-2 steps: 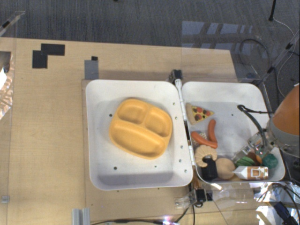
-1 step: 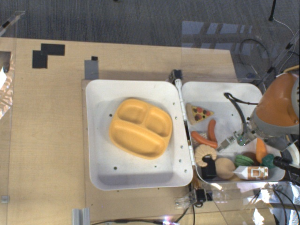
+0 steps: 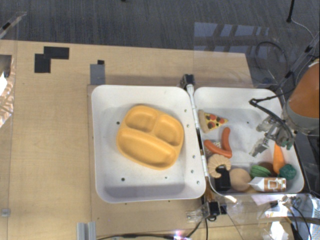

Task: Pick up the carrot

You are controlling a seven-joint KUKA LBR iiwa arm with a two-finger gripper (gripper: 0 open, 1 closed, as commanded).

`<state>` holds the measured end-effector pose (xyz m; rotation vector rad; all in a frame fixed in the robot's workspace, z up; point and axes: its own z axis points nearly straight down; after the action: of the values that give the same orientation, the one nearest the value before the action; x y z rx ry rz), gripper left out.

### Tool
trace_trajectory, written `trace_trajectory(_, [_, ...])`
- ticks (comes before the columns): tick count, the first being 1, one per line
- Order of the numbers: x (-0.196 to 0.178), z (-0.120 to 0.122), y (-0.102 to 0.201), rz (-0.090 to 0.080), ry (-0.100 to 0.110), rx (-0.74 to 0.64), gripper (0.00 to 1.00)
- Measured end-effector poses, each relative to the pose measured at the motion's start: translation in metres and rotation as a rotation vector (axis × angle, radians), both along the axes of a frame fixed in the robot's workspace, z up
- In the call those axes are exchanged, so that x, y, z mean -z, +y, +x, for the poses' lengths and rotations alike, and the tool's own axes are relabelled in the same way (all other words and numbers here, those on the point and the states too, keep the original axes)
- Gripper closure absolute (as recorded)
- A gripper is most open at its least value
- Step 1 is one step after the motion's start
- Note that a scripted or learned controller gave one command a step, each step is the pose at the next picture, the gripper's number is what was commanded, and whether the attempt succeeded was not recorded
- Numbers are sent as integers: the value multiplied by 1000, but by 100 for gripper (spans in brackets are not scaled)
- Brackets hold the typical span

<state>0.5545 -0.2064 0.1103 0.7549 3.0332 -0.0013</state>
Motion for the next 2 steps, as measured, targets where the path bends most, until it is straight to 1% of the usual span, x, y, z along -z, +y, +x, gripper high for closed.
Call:
trace_trajectory(1, [19,-26,1,-3,-5,-196,0])
trace_trajectory(2, [19,-26,1,-3,-5,-195,0])
